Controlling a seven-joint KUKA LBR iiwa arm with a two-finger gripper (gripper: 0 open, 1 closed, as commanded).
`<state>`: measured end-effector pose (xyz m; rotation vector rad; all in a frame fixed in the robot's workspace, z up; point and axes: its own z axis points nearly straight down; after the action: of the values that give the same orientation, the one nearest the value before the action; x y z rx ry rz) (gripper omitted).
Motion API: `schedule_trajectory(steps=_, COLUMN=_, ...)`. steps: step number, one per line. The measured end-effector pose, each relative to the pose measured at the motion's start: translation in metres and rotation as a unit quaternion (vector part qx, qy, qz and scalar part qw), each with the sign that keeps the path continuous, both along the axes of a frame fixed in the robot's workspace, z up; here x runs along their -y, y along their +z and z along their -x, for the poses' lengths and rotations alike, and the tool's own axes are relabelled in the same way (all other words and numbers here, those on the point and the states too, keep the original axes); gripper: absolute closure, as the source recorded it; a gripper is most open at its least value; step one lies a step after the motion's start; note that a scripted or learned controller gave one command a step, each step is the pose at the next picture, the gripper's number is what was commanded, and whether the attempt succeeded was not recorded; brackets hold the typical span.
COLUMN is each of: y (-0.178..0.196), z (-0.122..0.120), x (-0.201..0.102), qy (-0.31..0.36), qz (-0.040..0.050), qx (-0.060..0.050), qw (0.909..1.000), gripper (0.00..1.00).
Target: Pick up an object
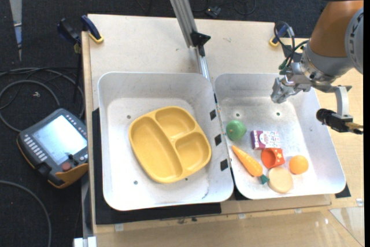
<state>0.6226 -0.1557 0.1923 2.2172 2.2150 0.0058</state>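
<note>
Camera view: pincer (280, 93) hangs over the right bin's (324, 142) far side, well behind the carrot (247, 161); how far open it is, I cannot tell.

Claw (280, 93) above right bin (324, 142), toys clustered below, fingers perhaps shut

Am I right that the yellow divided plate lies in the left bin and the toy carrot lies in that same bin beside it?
Not quite: the camera view shows the carrot in the right bin, near the green ball. The yellow divided plate does lie in the left bin.
</note>
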Motion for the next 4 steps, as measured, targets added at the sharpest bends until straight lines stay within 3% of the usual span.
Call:
schedule_trajectory(steps=2, y=0.082, z=-0.003, x=0.000, qy=0.002, qz=-0.0004, qx=-0.001, qw=1.0000, gripper=1.00)
schedule_trajectory(steps=4, y=0.072, z=-0.004, x=-0.109, qy=0.004, qz=-0.0021, qx=-0.005, qw=1.0000, gripper=1.00)
